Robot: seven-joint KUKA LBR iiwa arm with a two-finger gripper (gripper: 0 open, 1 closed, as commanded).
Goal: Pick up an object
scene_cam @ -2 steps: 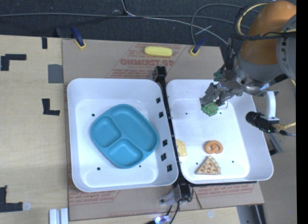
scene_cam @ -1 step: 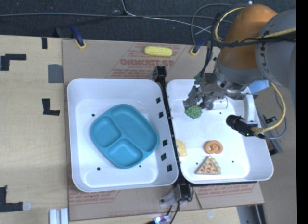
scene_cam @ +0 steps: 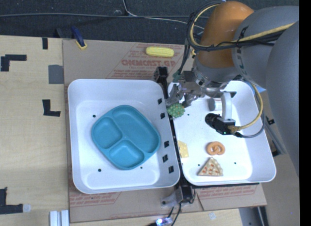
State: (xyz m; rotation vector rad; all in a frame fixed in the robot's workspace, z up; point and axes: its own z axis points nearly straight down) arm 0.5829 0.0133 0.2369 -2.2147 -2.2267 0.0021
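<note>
the gripper (scene_cam: 178,99) is closing narrowly on a green broccoli piece (scene_cam: 175,110) at the right bin's (scene_cam: 262,171) left wall, where a glancing bump is risking a drop.

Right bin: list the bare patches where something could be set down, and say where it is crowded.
In the right bin, bare floor lies right of the pretzel and pizza slice, and between the green piece and the cracker. The top is crowded by the gripper.
</note>
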